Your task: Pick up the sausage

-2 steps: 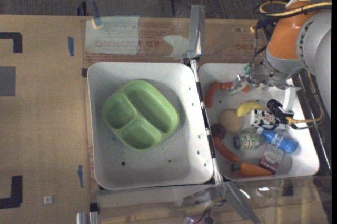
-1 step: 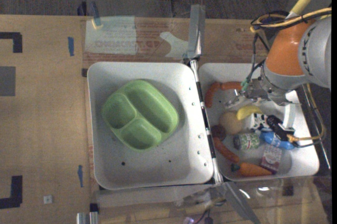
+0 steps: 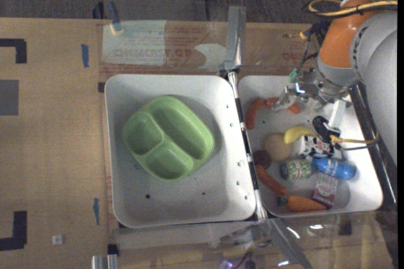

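The sausage is a short orange-red piece lying in the upper left corner of the right bin, close to the divider. My gripper hangs low over the upper part of that bin, just right of the sausage and a little apart from it. Small orange bits show at the gripper's tip, and I cannot make out what they are. Nothing is visibly held.
The right bin also holds a banana, a round potato-like ball, a green can, a blue bottle, a carrot and a red pepper-like piece. In the left bin lies a green divided plate.
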